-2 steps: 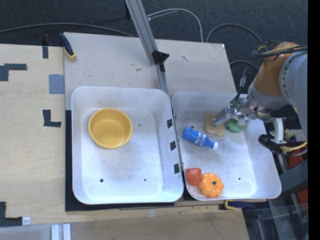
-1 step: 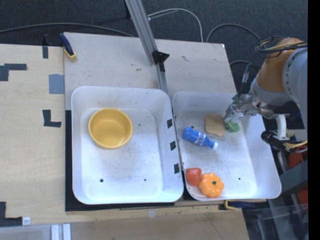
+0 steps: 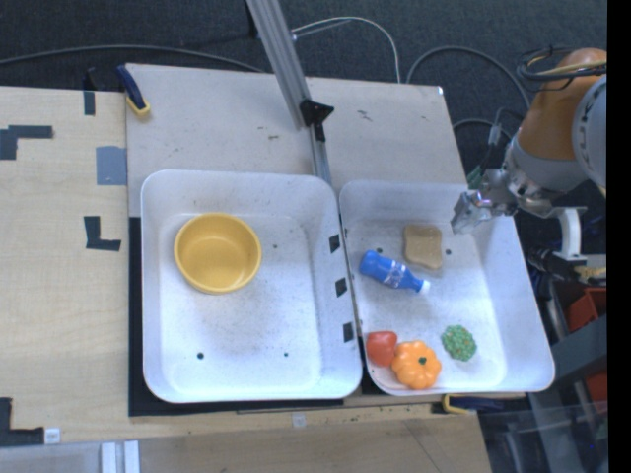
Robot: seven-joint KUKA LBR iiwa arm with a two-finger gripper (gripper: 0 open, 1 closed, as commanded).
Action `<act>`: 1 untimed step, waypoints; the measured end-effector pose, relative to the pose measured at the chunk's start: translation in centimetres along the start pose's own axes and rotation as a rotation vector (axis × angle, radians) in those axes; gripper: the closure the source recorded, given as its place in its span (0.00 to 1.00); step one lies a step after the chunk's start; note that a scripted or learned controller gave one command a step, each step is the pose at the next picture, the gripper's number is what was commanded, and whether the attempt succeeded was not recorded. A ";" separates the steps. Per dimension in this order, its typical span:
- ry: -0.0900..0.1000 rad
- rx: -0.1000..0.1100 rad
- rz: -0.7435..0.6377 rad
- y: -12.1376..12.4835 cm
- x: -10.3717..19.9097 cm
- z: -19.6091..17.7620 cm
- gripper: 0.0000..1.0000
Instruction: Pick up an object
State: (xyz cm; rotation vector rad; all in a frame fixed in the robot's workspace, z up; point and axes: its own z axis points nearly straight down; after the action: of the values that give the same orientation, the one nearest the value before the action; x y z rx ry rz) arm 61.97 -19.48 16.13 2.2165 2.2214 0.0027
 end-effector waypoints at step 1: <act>-0.001 -0.001 0.001 0.3 -0.1 -6.4 1.00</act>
State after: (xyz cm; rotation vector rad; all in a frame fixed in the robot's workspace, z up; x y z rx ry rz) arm 62.27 -19.52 22.50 2.2163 2.2199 0.0031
